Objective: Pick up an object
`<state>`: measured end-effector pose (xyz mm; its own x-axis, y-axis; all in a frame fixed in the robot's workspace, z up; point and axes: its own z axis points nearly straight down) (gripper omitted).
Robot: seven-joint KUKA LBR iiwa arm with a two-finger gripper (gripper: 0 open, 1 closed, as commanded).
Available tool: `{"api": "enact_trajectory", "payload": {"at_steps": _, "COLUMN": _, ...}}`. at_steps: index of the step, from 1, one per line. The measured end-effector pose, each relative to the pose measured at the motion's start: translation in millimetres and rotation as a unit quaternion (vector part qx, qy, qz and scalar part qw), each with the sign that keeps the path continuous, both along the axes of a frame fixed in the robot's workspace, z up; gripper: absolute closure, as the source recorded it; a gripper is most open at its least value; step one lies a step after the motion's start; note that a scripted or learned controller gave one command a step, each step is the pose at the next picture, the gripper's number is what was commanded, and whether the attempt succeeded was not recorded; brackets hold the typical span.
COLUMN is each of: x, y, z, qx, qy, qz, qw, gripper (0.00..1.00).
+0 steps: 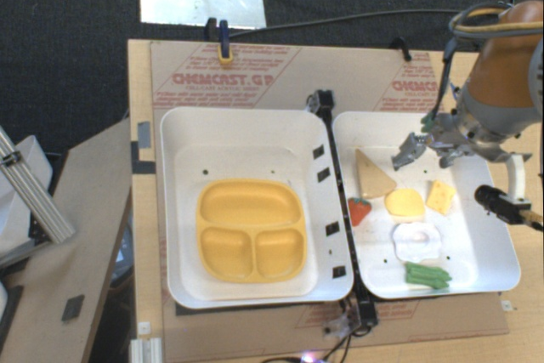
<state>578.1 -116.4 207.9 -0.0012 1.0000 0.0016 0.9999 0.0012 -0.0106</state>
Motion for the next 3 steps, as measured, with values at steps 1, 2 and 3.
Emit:
{"api": "enact_trajectory", "payload": {"at_steps": 1, "x": 2.7, "y": 0.2, "z": 6.0, "qx": -0.0008, "qy": -0.006, "qz": 0.001, "qw": 1.0, "gripper": 0.0}}
{"api": "enact_trajectory", "payload": {"at_steps": 2, "x": 0.4, "y": -4.4, "z": -37.1, "qx": -0.0006, "qy": -0.004, "qz": 0.0, "qw": 1.0, "gripper": 0.0}}
{"api": "enact_trajectory", "payload": {"at_steps": 3, "x": 5.5, "y": -0.8, "z": -80.1, "qx": -0.0005, "qy": -0.005, "qz": 0.0, "qw": 1.0, "gripper": 0.0}}
